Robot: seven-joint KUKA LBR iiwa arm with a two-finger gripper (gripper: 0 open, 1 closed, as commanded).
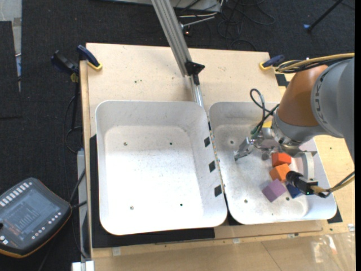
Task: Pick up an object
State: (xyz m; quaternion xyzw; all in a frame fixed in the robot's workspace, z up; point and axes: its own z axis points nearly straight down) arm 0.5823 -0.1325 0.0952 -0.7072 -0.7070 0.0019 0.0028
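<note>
Here I am, reaching in from the right, with my gripper (243,150) low over the right bin (224,115), just in from the wall it shares with the left bin (110,113). It is tilted toward that wall, above white, speckled floor. Whether it is released or clenched I cannot tell from this angle; the tip is small and blends into the metal around it. The things to pick from are all behind me, bunched in the near right part of the same bin. An orange block (281,158) sits closest to my wrist, and a second orange piece (277,173) lies just below it, the two touching or nearly so. Nearer the front rim there is a purple block (274,191), with a blue piece (294,191) right beside it, partly hidden. None of them touches the gripper. The cluster lies well apart from the tip, on the far side of my wrist. Both bins rest on the pale bench (141,72) — clamps (89,57) grip its far corners.
</note>
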